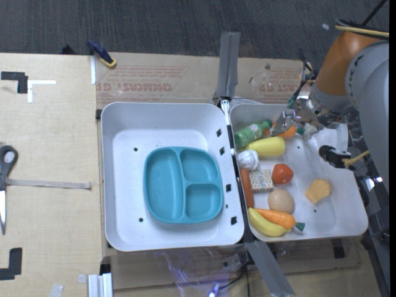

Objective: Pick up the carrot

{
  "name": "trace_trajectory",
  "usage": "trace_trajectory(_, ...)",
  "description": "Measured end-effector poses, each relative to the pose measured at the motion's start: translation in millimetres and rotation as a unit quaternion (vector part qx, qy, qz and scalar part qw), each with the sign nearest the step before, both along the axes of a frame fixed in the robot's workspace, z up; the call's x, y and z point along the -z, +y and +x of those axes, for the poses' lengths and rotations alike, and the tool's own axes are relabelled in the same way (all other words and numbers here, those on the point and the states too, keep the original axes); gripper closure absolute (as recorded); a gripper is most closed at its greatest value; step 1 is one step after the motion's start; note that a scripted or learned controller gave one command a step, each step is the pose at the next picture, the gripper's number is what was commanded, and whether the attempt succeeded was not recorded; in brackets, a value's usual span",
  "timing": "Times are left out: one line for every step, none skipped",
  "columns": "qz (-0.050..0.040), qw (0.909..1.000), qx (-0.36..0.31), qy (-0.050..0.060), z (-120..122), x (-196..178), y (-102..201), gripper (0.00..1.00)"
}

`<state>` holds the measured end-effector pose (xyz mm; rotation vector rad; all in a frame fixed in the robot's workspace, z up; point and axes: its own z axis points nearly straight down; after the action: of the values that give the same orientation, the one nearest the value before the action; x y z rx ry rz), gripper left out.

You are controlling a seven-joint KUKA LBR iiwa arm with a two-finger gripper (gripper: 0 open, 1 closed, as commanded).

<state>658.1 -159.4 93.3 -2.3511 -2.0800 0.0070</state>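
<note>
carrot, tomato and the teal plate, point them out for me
carrot (276, 216): camera view, middle of its orange body, right bin's near end.
tomato (282, 174): camera view, centre of its red top.
teal plate (162, 184): camera view, floor of its long left compartment, left bin.

The arm (365, 73) is cut off by the right edge. The scissors (5, 184) are cut by the left edge. The banana (266, 223) is partly covered by the carrot (278, 217).

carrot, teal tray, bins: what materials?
Carrot: likely moulded plastic toy, smooth uniform orange with a green stub. Tray: glossy teal plastic, soft highlights, three compartments. Bins: white, matte, probably thin plastic.
</note>
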Motion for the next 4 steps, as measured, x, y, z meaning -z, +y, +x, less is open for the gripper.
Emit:
trace_trajectory(-0.0015, 1.0, -0.002, 0.003, -1.4, -8.2, -1.1, 1.0)
trace_trajectory(-0.0017, 1.0, -0.002, 0.002, -1.0, -8.6, -0.8, 0.0)
trace_trajectory(-0.0027, 1.0, -0.003, 0.002, -0.6, -18.7, -1.3, 1.0)
trace_trajectory(-0.0027, 1.0, -0.003, 0.002, -0.6, -18.5, -1.2, 0.0)
